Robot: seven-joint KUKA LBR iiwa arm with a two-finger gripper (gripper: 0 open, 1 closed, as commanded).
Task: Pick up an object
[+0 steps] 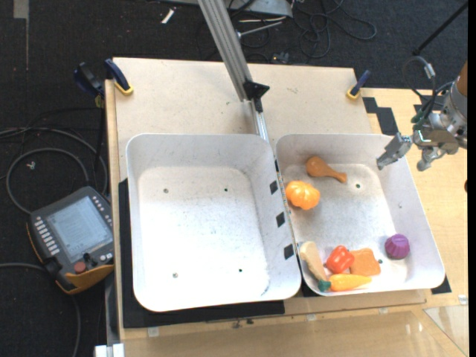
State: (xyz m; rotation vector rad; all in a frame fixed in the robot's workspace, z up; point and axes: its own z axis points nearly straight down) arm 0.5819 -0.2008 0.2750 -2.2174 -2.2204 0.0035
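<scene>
Gripper [407, 155], fingers apart and holding nothing, hangs over right bin [416, 199] far edge; risks clipping rim, missing drumstick [326, 169].

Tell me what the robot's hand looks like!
The gripper is made of grey metal, with two thin fingers that look like little prongs. Above them sits a chunky grey block with a small green spot on it, and dark cables curl around it. A bit of the arm shows at the picture's edge, looking brownish-orange there.
</scene>
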